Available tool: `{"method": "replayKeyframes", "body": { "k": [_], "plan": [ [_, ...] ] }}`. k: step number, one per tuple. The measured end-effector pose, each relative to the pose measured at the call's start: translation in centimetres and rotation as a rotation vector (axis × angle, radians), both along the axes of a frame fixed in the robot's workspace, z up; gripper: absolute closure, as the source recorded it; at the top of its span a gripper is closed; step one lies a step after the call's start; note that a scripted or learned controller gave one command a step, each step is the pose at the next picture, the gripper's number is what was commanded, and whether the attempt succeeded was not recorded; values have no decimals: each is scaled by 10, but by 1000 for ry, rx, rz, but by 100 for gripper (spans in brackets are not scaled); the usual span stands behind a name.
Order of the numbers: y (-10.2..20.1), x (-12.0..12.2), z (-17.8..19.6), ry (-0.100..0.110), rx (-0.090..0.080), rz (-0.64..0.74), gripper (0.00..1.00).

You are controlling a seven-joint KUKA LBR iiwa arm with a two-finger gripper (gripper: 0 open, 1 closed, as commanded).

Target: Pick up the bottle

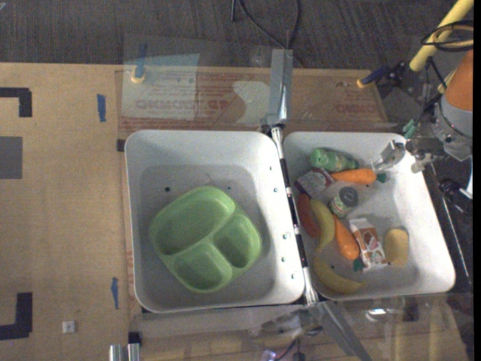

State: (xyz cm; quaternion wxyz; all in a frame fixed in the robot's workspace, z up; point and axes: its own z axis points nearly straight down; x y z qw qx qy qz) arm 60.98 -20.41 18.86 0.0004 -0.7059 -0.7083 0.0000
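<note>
Your banana [334, 275] lies at the near edge of the right bin [440, 273]. The green bottle [333, 159] lies at the far side, well apart from your gripper [392, 155], whose fingers look spread, holding nothing

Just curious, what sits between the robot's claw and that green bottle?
In the camera view, the tip of a carrot lies just below the line from gripper to bottle; otherwise bare white bin floor.
</note>
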Motion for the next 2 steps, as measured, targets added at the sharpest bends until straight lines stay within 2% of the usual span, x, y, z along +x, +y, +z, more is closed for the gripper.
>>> {"method": "replayKeyframes", "body": {
  "k": [1,2],
  "plan": [
    [0,1,11,-4,-2,1,100],
    [51,22,118,-2,-2,-285,100]
  ]
}}
